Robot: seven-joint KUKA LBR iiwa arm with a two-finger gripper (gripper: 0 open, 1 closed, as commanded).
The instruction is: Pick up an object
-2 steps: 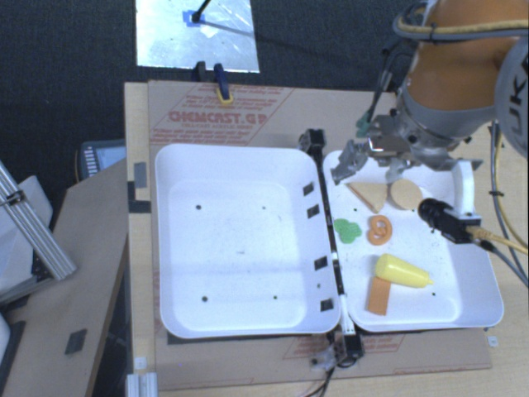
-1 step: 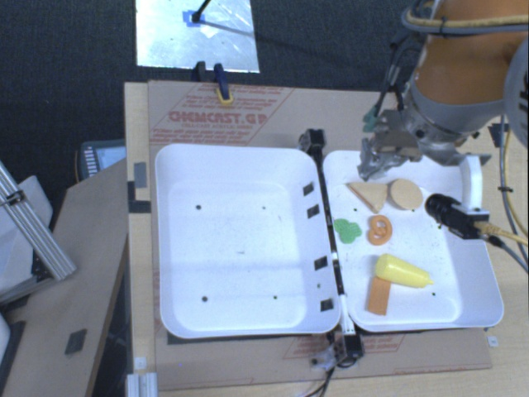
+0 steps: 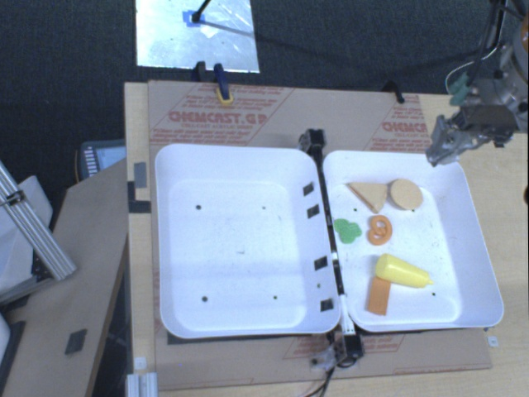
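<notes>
The right bin [image 3: 471, 222] holds several small items. A tan wedge [image 3: 369, 194] and a tan round disc [image 3: 406, 194] lie near its back. A green piece [image 3: 348, 231] and an orange ring [image 3: 379, 230] sit in the middle. A yellow cone-like piece [image 3: 402, 272] lies toward the front, with an orange block [image 3: 378, 295] beside it. My gripper [image 3: 442, 149] hangs above the back right corner of that bin, apart from all the items, with nothing visible between its fingers.
The left bin [image 3: 169, 222] stands beside the right one, with black clips [image 3: 314, 212] along the shared rim. A shiny metal sheet [image 3: 197, 23] lies at the back. Aluminium framing [image 3: 33, 230] stands at the far left.
</notes>
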